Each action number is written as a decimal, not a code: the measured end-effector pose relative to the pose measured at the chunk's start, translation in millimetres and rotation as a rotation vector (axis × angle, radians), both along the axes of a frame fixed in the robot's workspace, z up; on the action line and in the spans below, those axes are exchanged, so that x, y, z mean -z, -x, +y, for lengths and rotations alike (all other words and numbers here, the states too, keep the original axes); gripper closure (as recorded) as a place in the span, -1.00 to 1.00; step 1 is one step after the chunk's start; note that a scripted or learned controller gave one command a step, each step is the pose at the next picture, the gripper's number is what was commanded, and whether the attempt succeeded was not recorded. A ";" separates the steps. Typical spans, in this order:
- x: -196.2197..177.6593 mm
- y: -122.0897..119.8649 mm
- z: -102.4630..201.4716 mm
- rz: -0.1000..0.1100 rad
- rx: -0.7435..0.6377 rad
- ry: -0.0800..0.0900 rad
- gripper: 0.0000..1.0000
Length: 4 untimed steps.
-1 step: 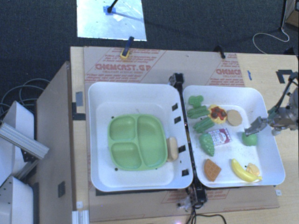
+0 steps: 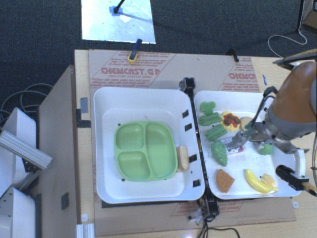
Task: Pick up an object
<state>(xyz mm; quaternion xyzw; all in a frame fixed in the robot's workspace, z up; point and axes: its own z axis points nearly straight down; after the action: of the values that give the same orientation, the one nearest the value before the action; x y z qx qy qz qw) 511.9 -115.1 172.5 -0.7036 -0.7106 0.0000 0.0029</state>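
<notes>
Bench: brown board (image 2: 148, 68) on dark carpet, bearing two white bins.
Banana (image 2: 258, 181): near edge of right bin (image 2: 233, 99); probably light, stiff, smooth plastic; best pinched across its middle.
Wedge (image 2: 225, 180): orange, left of banana, apart.
Gripper (image 2: 237, 142): low over green pieces (image 2: 216, 133) mid-bin; spread or pressed together, cannot tell.
Hidden: items beneath the arm.
Left bin (image 2: 106, 133): green tray (image 2: 145, 150).

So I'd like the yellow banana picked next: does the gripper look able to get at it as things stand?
Probably yes. The yellow banana lies flat near the front of the right white bin with nothing on top of it; a pale piece touches its right end. The gripper is over the same bin.
</notes>
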 end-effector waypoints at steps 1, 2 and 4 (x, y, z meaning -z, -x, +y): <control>92.2 5.5 15.0 -0.004 0.008 0.004 -1.00; 87.0 -70.6 33.0 -0.012 0.001 0.004 -1.00; 87.4 -103.0 -13.1 -0.010 0.010 0.006 1.00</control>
<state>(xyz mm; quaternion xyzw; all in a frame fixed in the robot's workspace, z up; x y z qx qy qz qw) 614.8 -128.2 85.1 -0.7070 -0.7072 -0.0014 -0.0026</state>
